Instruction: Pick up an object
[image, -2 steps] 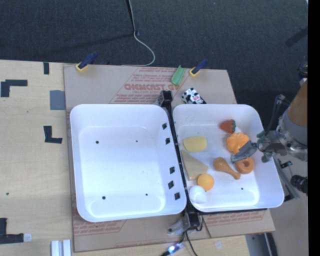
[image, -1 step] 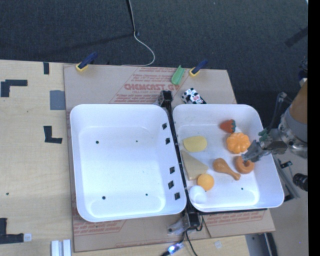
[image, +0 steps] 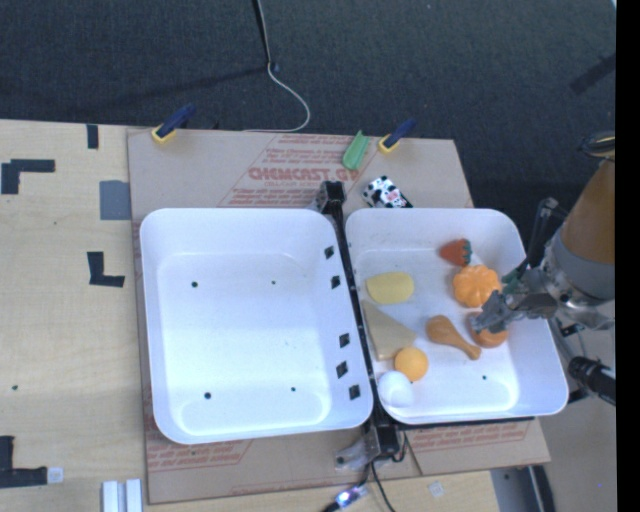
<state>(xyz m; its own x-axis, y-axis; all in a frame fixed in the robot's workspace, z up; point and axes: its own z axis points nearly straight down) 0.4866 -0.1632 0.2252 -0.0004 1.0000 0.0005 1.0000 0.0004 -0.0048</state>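
Observation:
The right bin holds several toy foods. A red strawberry-like piece lies at the back, with an orange pumpkin just in front of it. A yellow lemon rests near the divider, beside a pale beige wedge. A brown drumstick lies mid-bin, and an orange ball and a white egg sit at the front left. My gripper hangs low at the bin's right side, between the pumpkin and the drumstick's thick end. A small orange-red piece peeks out right under it.
The left bin sits beside the right one, with a black clip strip along the shared wall. A black-and-white toy and a green clamp lie on the cardboard behind the bins. The grey arm enters over the right rim.

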